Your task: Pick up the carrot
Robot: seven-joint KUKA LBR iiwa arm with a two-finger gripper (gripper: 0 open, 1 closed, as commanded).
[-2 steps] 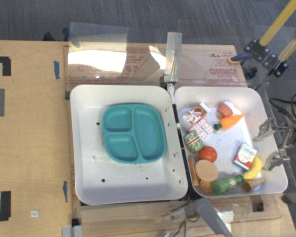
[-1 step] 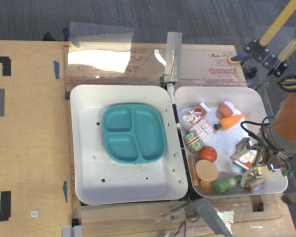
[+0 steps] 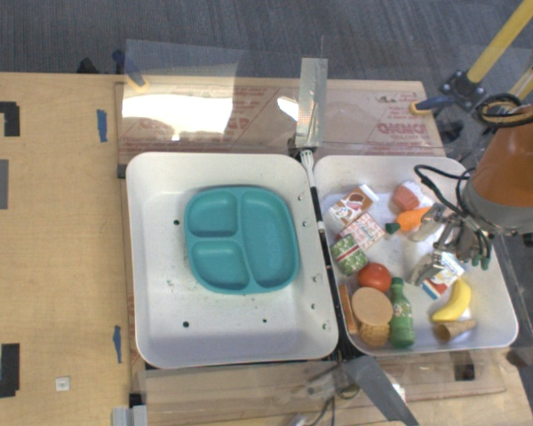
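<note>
Two shallow white bins are sitting side by side on the wooden desk (image 3: 44,238) in front of you. Your left white bin (image 3: 151,264) is carrying a teal plastic plate with three compartments (image 3: 242,239), lying flat near its middle. Your right white bin (image 3: 502,304) is holding the toy food.

You are looking for the small orange carrot with a green stub end (image 3: 409,221), and it is lying in the upper middle of the right bin, green end pointing left. A pinkish rounded piece (image 3: 406,196) is sitting just behind it, and two small printed cartons (image 3: 355,220) are lying to its left.

Your grey arm with the orange band (image 3: 513,171) is reaching in from the right, and the pincer (image 3: 450,242) is hanging low over the bin just to the right of the carrot (cables and metal parts are crowding that spot). You cannot tell whether the pincer is apart or together, and nothing is showing between its tips.

Nearer the front edge you are seeing a red tomato (image 3: 374,277), a round tan disc (image 3: 371,310), a green bottle (image 3: 401,316) and a yellow banana (image 3: 455,302).
</note>
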